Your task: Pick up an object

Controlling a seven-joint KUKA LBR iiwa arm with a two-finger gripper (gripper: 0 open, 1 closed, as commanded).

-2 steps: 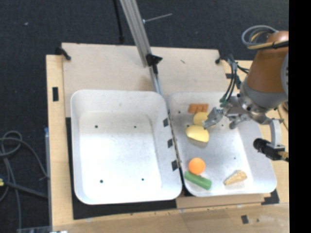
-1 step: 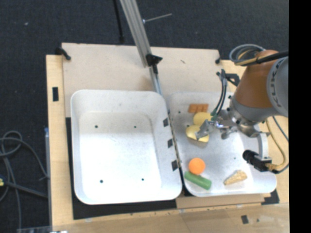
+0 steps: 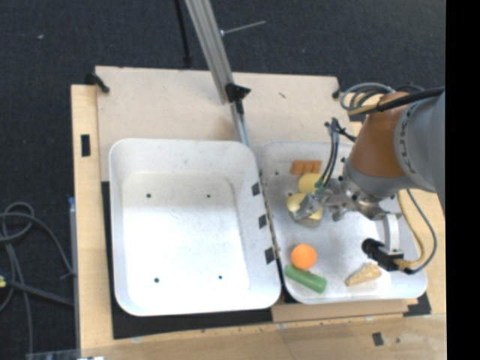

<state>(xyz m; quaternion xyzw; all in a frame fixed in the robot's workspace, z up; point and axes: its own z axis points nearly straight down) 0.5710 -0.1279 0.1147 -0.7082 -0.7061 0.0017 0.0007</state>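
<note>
Yellow obj (image 3: 303, 201) sits mid-right of frame, in the right bin (image 3: 390, 287), just below an orange-brown block (image 3: 306, 166). Gripper (image 3: 306, 210) is right on it; can't tell if fingers are open or closed, or gripping. Lower down: orange ball (image 3: 304, 256), green piece (image 3: 305, 279) touching it, tan wedge (image 3: 363, 275). Left bin (image 3: 187, 152) fills frame centre-left.

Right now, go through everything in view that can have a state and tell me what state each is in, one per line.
end effector: down in the right bin, at the yellow pieces.
yellow pieces: lying in the right bin.
orange ball: resting free on the bin floor.
green stick: lying flat beside the ball.
right bin: holds all the objects.
</note>
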